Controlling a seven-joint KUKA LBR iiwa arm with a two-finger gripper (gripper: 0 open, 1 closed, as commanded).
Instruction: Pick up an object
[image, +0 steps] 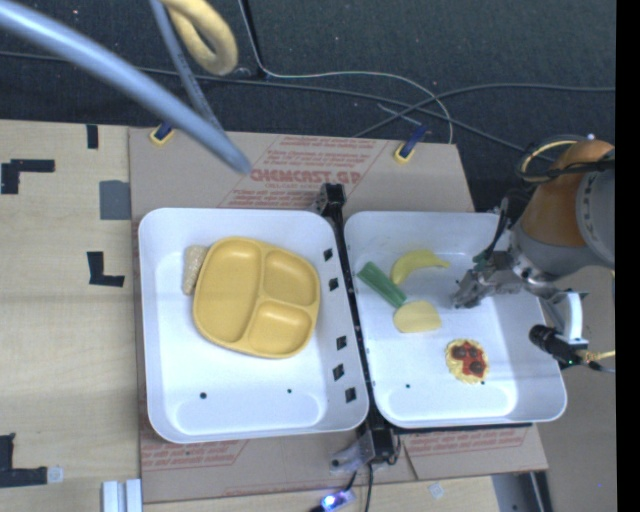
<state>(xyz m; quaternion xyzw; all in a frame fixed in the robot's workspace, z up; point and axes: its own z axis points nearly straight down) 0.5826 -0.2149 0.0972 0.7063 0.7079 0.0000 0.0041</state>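
The end effector (470, 290) is seen low inside the right bin (530, 400), and whether it is open or closed cannot be told; nothing is seen held in it. For a good pick, it is best centred over one object and lowered straight, clear of the bin wall. Nearest, one pizza-like piece (467, 360) is counted, then one pale yellow lump (417, 318), one green stick (380, 284) and one banana (418, 264); the left bin (240, 410) holds one yellow divided tray (256, 296) beside one tan piece (192, 268).
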